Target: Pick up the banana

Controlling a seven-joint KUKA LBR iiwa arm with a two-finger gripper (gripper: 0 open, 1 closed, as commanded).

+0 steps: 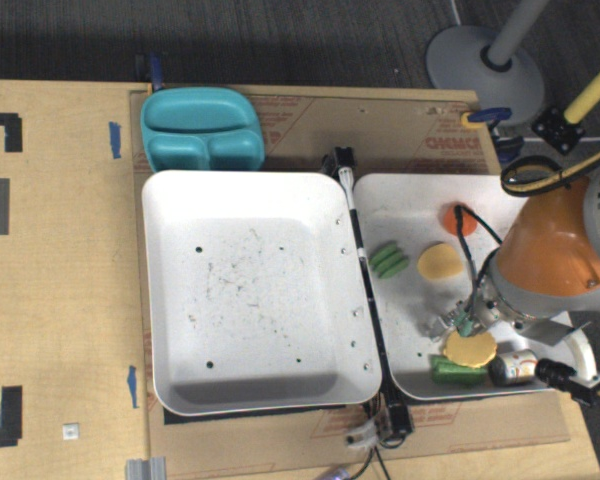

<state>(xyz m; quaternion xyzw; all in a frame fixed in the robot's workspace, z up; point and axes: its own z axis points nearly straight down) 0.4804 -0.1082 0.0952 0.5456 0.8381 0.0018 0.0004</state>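
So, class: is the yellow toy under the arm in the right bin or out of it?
In. The yellow toy lies within the right bin's walls, near its front edge.

the arm (555,253) swells into a broad orange cone-shaped band above the wrist, with grey casing behind it. a black cable loops along the orange band's left side. below the band sits a metallic wrist and a small claw (460,320).

Teal divided tray (202,128) sits on bench (60,268) behind left bin (255,288). Right bin (400,203) holds green ridged piece (388,260) and orange item (458,220).
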